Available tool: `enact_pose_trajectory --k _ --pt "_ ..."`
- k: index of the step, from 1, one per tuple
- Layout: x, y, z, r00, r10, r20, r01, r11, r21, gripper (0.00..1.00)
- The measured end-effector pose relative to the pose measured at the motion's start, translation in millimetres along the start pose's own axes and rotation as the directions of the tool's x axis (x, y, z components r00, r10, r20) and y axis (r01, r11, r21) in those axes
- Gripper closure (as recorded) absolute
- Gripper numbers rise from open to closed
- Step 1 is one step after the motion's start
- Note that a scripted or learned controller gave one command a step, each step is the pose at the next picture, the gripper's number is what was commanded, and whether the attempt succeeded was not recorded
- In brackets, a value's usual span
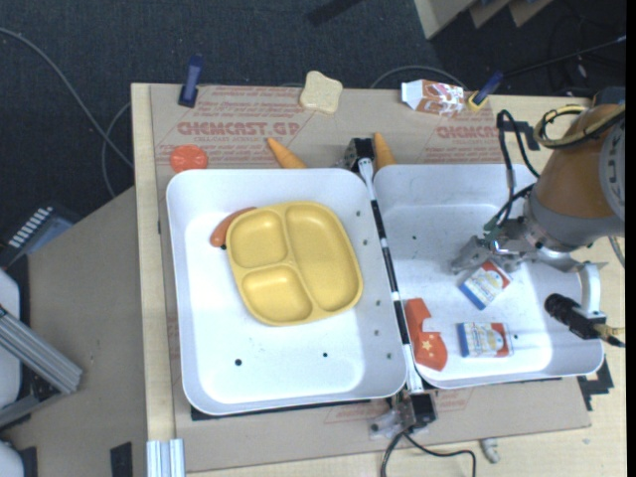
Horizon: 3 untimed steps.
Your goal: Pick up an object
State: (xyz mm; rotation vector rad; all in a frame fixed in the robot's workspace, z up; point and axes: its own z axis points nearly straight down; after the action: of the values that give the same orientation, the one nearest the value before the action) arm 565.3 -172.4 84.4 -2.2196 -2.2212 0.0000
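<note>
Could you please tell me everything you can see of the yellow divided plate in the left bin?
The yellow divided plate looks like smooth moulded plastic, a rounded rectangle with raised ridges splitting it into three compartments: two along the upper side and one at the lower left. No food shows in them. It lies flat and right way up, turned at a slant, in the upper middle of the left bin. An orange object peeks out from under or beside its upper left corner; I cannot tell whether they touch.

small packet (pixel 486 286) — tilted, right bin (pixel 437 197)
</note>
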Motion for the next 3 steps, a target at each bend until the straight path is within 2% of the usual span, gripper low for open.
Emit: enact_pose_trajectory --k 1,2,3 --pt "-0.3 0.5 -10.2 1.0 0.001 0.001 -0.001 1.0 -0.002 1.0" --pt "-22.4 -12.2 -114.6 1.0 0.001 0.003 -0.001 1.0 -0.004 1.0" --pt "-22.0 -12.7 -113.7 1.0 0.001 0.002 -0.001 1.0 -0.002 0.0"
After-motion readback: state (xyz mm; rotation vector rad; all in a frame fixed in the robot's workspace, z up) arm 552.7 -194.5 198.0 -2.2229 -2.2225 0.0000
